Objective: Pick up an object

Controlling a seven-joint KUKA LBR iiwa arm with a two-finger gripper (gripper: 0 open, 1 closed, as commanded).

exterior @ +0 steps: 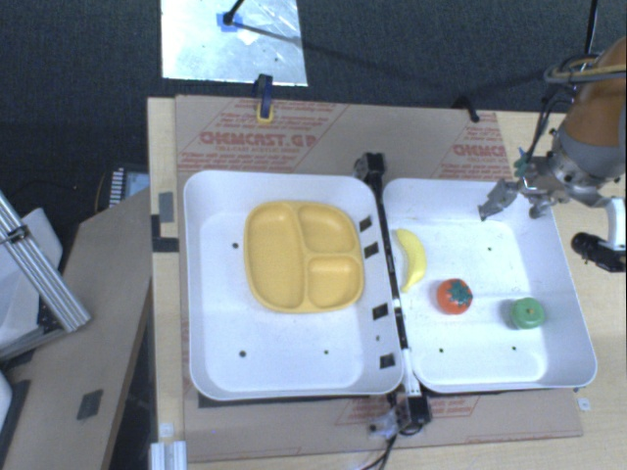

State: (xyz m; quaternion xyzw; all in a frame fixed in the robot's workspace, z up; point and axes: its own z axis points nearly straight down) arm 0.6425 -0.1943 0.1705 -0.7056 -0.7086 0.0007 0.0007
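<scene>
In the right bin [558, 262] lie three objects: a yellow banana [413, 258] by the left wall, a red-orange tomato-like ball [454, 297] near the middle, and a small green round piece [528, 312] to the right. My gripper [511, 207] hangs over the bin's far right corner, well above and behind all three. Its fingers [489, 207] are spread apart with nothing between them, so it stands open. The grey wrist with its orange band [598, 116] enters from the upper right.
The left bin [211, 292] holds a yellow divided plate [302, 256]. A black clip strip [384, 262] runs along the seam between the bins. Both bins rest on a cardboard sheet [294, 135]. Black gear [598, 248] juts in beside the right bin's wall.
</scene>
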